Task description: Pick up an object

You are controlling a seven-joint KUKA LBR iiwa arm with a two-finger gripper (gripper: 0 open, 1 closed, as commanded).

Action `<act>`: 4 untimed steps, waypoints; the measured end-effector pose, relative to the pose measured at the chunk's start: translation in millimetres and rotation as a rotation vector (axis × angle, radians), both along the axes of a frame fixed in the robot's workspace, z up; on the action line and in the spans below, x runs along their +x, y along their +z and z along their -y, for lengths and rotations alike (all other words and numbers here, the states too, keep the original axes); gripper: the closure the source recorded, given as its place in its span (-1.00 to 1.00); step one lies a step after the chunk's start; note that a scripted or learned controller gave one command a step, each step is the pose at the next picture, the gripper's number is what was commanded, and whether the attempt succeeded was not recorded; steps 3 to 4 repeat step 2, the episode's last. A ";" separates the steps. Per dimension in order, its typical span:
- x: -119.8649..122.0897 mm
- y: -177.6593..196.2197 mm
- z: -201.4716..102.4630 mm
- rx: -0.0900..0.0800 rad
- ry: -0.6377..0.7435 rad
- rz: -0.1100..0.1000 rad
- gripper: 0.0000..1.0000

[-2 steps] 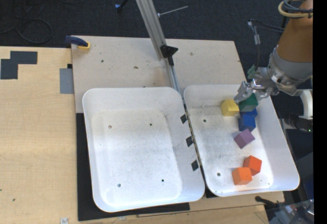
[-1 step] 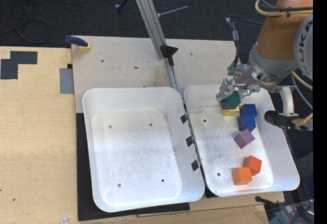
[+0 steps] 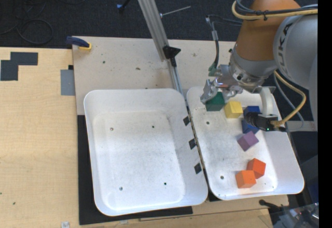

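The gripper (image 3: 213, 88) hangs over the far left corner of the right bin (image 3: 228, 170), directly above a green block (image 3: 215, 102) that lies just under its tips; whether it pinches the block I cannot tell. A yellow block (image 3: 233, 109) sits just right of the green one, a purple block (image 3: 248, 140) nearer.

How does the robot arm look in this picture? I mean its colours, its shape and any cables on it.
The arm is thick and rounded, with a grey shell that bears dark lettering and a broad orange band above the wrist. Pale cables loop over the top of the orange part, and another curves down its right side. The gripper at the end is small, metallic grey.
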State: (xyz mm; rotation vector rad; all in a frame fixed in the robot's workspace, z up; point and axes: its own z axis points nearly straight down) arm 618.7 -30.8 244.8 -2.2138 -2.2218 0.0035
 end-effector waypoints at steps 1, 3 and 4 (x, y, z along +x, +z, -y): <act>-6.5 -3.0 -56.9 0.000 0.001 -0.001 1.00; -7.1 -14.0 -102.8 -0.001 0.000 -0.002 1.00; -7.1 -14.0 -102.8 -0.001 0.000 -0.002 1.00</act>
